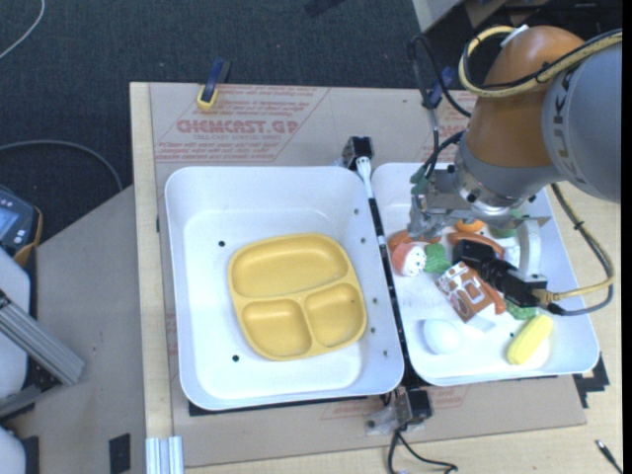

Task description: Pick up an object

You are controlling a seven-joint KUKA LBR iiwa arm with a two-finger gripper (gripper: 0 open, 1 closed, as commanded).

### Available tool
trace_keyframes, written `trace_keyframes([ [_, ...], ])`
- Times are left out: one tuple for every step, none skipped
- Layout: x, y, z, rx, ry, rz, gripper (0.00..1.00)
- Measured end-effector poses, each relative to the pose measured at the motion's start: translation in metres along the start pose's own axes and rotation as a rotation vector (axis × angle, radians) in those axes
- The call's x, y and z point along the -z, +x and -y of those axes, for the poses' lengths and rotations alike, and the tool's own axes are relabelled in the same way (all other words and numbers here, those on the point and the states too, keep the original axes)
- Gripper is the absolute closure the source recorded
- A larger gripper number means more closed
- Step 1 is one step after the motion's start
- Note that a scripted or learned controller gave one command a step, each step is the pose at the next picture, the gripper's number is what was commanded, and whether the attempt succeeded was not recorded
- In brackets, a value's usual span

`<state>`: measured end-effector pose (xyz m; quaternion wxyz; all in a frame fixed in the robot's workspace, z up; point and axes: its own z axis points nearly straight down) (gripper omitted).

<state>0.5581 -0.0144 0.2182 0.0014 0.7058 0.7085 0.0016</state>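
Note:
My gripper (428, 225) reaches down into the right bin (573, 349), over its far left part. Right below it lie a red and white toy (406, 258), a small green piece (435, 259) and an orange piece (470, 231). Nearer the front are a brown and white box-like toy (464, 291), a white egg (441, 337) and a yellow oblong toy (529, 341). A green bit (520, 314) peeks out beside the yellow one. The arm hides the bin's far part.
The left bin (197, 215) holds a yellow divided plate (295, 293). The two bins meet along a black-edged seam (380, 255). A yellow and blue clamp (210, 86) sits on the board's far edge.

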Motion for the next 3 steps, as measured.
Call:
trace_keyframes([
  [0.013,0.013,-0.006,-0.001,0.0,0.001,1.0],
  [-0.002,-0.004,-0.003,-0.006,0.008,0.001,1.0],
  [0.011,0.013,0.002,-0.002,0.003,0.0,1.0],
])
